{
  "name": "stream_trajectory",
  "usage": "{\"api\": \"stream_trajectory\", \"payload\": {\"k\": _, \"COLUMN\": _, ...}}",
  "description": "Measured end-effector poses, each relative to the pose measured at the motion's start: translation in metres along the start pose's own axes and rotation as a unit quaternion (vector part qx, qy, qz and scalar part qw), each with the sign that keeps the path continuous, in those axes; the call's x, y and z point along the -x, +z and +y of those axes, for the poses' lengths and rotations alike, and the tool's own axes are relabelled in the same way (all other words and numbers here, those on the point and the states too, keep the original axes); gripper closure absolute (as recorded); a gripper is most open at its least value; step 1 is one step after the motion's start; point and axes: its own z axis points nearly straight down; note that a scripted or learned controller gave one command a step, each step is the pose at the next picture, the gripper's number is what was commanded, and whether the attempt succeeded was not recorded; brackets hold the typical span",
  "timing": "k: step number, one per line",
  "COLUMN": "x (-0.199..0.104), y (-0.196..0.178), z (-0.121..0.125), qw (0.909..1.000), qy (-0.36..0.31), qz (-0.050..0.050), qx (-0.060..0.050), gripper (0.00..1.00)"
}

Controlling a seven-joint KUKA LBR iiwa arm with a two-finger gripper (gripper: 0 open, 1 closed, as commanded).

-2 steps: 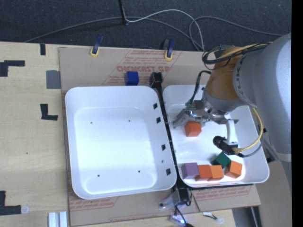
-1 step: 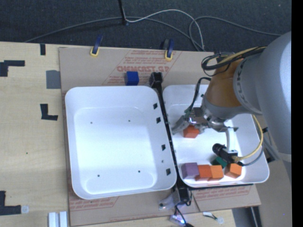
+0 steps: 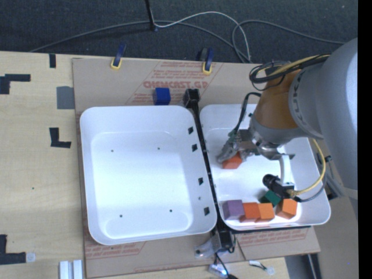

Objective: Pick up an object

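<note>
You see the gripper (image 3: 230, 154) low in the right bin (image 3: 308, 218) | its fingers sit closed around an orange block (image 3: 232, 163) | purple block (image 3: 233, 208) and other blocks lie along the front wall

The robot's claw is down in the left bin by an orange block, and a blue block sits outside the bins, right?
Not quite. The camera view shows the gripper down in the right bin, not the left one, by the orange block. The blue block does sit outside the bins, on the cardboard behind them.
</note>
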Motion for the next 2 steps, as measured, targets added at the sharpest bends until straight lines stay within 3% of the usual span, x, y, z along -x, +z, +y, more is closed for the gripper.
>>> {"api": "stream_trajectory", "payload": {"k": 1, "x": -0.084, "y": -0.093, "z": -0.045, "qw": 1.0000, "qy": -0.004, "qz": 0.001, "qx": 0.004, "gripper": 1.00}}
{"api": "stream_trajectory", "payload": {"k": 2, "x": -0.162, "y": -0.113, "z": -0.033, "qw": 1.0000, "qy": -0.004, "qz": 0.001, "qx": 0.000, "gripper": 1.00}}
